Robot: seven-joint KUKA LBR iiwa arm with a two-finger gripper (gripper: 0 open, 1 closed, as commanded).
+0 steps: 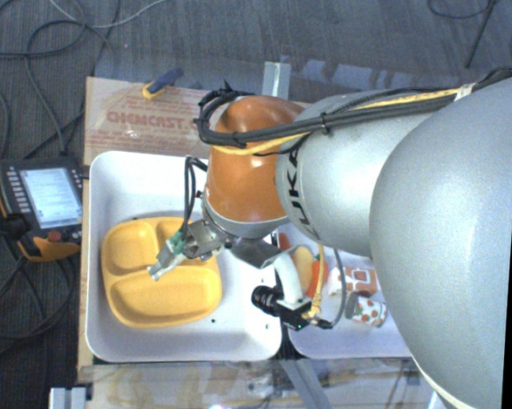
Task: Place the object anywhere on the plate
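Observation:
A yellow plate (136, 291) with divided compartments lies in the left white bin (118, 181). My gripper (160, 269) hangs low over the plate's middle ridge, reaching in from the right under the orange wrist band (245, 168). A small green bit (178, 240) shows at the gripper's body, and I cannot make out whether it is an object or part of the tool. Whether anything is held is not visible.
The arm's grey bulk covers most of the right bin (360, 346). Under it show an orange-and-white sausage-like item (304, 266) and a white cup with red mushroom prints (367, 308). A black cable connector (275, 304) hangs by the bins' shared wall. A teach pendant (42, 202) lies left of the bench.

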